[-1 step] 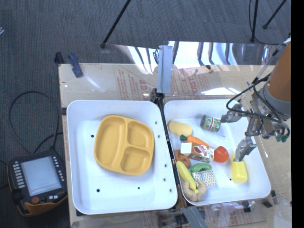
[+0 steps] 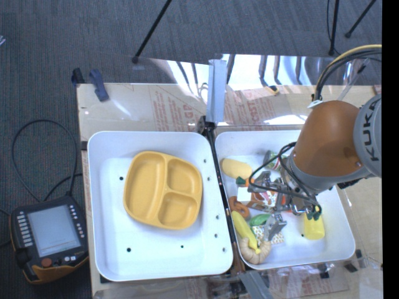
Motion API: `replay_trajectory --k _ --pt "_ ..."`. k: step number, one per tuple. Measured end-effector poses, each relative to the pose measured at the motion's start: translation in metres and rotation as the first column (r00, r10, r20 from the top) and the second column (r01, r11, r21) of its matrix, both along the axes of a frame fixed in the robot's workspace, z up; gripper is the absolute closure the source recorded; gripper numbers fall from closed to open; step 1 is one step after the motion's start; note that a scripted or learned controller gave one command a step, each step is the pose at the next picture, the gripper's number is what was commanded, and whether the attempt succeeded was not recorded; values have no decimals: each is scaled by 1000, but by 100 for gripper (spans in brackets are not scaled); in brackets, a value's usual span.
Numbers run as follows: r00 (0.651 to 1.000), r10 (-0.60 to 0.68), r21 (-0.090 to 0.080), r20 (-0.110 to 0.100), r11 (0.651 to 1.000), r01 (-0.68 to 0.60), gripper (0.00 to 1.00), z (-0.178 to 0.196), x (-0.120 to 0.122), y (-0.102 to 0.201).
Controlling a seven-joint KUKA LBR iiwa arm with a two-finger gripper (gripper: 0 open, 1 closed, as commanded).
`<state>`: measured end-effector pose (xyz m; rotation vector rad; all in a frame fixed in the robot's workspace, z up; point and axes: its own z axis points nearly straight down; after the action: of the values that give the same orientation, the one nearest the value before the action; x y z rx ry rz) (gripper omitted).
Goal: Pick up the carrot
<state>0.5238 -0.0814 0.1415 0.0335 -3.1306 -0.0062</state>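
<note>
1. Wooden-looking bench [image 2: 143, 108] with red print showing through a clear sheet. Dark grey carpet [image 2: 75, 30] all around, plus some black stand legs [image 2: 156, 22] up top.
2. Teach pendant [image 2: 50, 235] on the floor at lower left, with a black cable looping off it. Small blue clip [image 2: 98, 85] at the bench's back left corner.
3. Two white bins side by side. Left bin [image 2: 106, 229] with just a yellow divided plate [image 2: 164, 190] in it, sitting flat, roughly in the middle.
4. Right bin [image 2: 336, 242] packed with toy food, mostly along its left half.
5. Carrot [image 2: 239, 205]: small, orange, kinda curved, partly buried in the clutter. Lying close to the right bin's left wall, between a yellow rounded piece [image 2: 237, 167] behind it and a long yellow piece [image 2: 242, 226] in front. Hard to make out its exact outline.
6. Also a green bit [image 2: 259, 218] just right of the carrot, a tan ring-shaped thing [image 2: 255, 251] at the front wall, and a yellow chunk [image 2: 313, 228] off to the right.
7. Arm [image 2: 330, 145] reaching in from the right, orange band hanging over the right bin, wrist pointed down into the pile.
8. Gripper [image 2: 274, 225] low among the toys, right of the carrot and near it but not over it. Open or closed: can't tell from this angle, too much metal and clutter. No carrot visibly in its grasp.
</note>
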Motion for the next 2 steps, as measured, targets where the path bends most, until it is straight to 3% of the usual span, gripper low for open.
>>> replay_trajectory --k 1,2 --pt "998 -57 -3 15 998 57 0 33 61 -36" --pt "992 -127 -2 4 992 127 0 -57 51 -11"
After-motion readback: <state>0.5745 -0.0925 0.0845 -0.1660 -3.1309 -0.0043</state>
